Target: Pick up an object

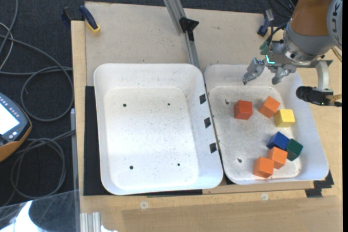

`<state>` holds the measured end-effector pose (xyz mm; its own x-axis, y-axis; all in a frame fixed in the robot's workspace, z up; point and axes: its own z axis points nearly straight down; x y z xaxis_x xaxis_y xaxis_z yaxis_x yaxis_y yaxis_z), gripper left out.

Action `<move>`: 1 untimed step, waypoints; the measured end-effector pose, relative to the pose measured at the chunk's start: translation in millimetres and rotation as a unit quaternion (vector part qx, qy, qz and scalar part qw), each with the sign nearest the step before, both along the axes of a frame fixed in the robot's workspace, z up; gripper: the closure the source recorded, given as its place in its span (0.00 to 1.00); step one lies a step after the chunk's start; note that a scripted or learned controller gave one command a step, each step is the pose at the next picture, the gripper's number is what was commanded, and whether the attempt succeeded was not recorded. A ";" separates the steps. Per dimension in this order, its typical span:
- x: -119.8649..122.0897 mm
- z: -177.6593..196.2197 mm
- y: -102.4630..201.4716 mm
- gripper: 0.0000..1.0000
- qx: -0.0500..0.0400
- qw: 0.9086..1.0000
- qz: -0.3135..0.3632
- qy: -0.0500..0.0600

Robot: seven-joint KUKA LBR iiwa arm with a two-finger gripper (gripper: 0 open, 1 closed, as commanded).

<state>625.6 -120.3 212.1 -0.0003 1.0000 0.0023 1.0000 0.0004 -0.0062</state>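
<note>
Gripper [265,73] at upper right of frame, above far rim of right bin [312,133], fingers spread, nothing between them. Blocks all in right bin: red block [243,110] most isolated, nearest below gripper; orange block [269,106] and yellow block [285,117] just beside each other. Best bet: target red block, centre over it, descend straight. Height above bin probably moderate; hard to judge.

Even, bright overhead light; the left bin [147,127] showed mild glare, shadows under the blocks [274,138] were soft, and focus was slightly soft throughout.
</note>
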 end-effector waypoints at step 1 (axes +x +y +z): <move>0.5 2.3 0.0 0.00 0.000 1.000 0.000 -0.002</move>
<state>626.1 -120.2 214.5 -0.0009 1.0000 0.0017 1.0000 0.0009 -0.0027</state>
